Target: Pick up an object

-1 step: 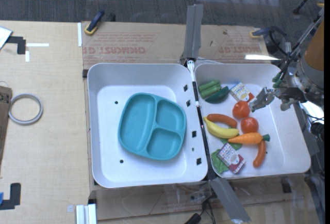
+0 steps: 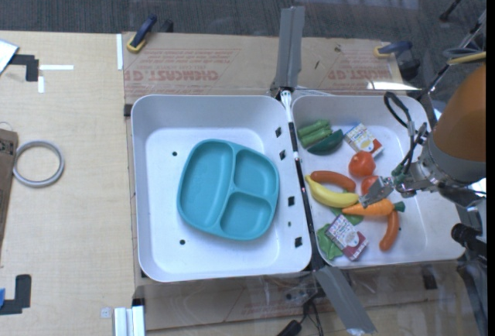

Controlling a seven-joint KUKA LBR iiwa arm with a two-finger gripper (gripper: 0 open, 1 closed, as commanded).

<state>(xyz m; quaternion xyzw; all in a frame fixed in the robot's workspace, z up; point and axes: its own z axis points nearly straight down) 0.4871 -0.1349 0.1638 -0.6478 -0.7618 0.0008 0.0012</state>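
The right bin (image 2: 433, 249) holds toy food: a yellow banana (image 2: 331, 195), an orange carrot (image 2: 377, 210), a red tomato (image 2: 361, 164), a red sausage (image 2: 332, 178), a red chili (image 2: 389, 230), green vegetables (image 2: 319, 136), a small carton (image 2: 362, 138) and a printed packet (image 2: 345, 237). My gripper (image 2: 379, 190) hangs low in this bin, just above the carrot's left part and right below the tomato. The arm reaches in from the right, over the bin's right wall. I see nothing lifted off the bin floor.
A teal divided plate (image 2: 230, 189) lies in the left bin (image 2: 155, 141). A tape roll (image 2: 36, 162) sits on the wooden table at far left. Blue clamps (image 2: 141, 32) (image 2: 394, 49) hold the cardboard behind the bins. Black cables (image 2: 402, 114) loop over the right bin's back corner.
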